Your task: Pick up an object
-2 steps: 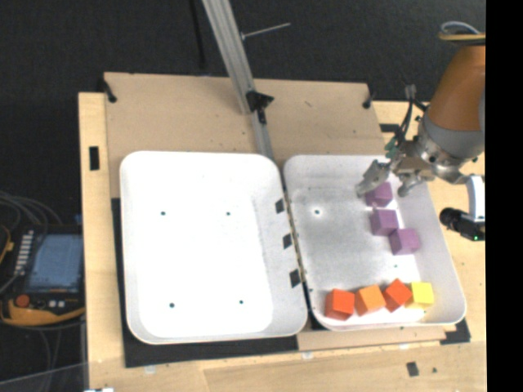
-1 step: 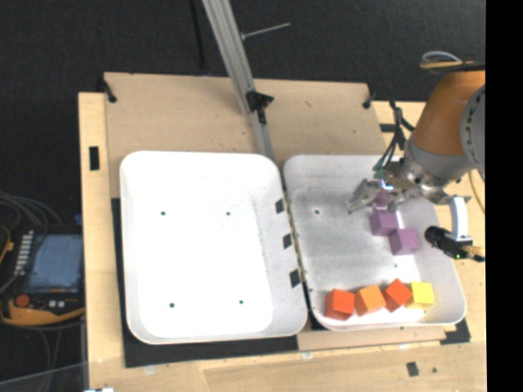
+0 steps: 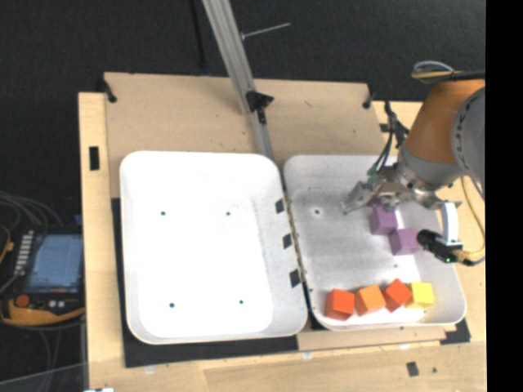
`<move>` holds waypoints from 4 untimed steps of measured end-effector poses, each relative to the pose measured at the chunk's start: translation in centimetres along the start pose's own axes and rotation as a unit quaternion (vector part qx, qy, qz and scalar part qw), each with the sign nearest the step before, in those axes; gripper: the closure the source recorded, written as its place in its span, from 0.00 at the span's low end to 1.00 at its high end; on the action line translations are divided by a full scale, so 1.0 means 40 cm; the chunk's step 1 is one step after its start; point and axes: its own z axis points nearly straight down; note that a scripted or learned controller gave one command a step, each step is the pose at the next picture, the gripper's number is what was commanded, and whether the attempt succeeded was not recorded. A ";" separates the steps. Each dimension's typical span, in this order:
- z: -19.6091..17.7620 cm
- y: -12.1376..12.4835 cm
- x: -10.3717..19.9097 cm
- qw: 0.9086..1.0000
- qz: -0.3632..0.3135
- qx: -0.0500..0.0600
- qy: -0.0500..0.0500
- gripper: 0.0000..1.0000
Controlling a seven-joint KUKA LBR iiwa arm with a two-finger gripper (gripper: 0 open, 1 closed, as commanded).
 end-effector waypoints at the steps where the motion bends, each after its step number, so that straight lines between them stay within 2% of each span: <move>1: -0.028 0.004 -0.005 1.000 0.002 -0.003 -0.001 1.00; 2: -0.188 0.011 0.003 1.000 -0.003 0.005 0.003 1.00; 4: -0.403 0.044 -0.001 1.000 -0.005 0.007 0.004 1.00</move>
